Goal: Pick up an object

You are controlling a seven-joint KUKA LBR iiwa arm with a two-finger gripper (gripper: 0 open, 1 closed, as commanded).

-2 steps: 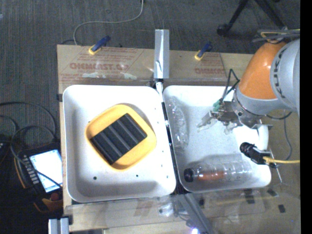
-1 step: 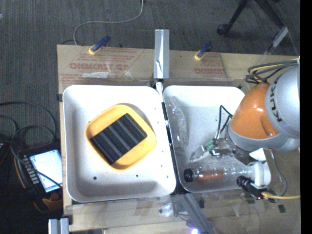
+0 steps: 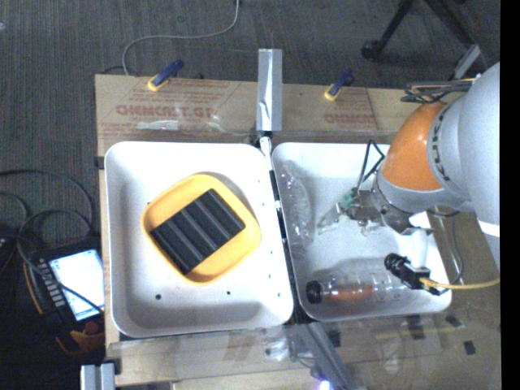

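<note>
Only legible-looking print: faded red lettering on the cardboard sheet [image 3: 175, 110] lying beyond the two bins. On its left part the word reads roughly "CHEMICAL G…", letters pale and partly under clear tape, so the ending is uncertain. A second red word sits on the right part of the same cardboard, closer to the gripper [image 3: 357, 210] and beyond it; too washed out to read. The small lit screen [image 3: 77, 279] at far left shows content, too small to read.
</note>
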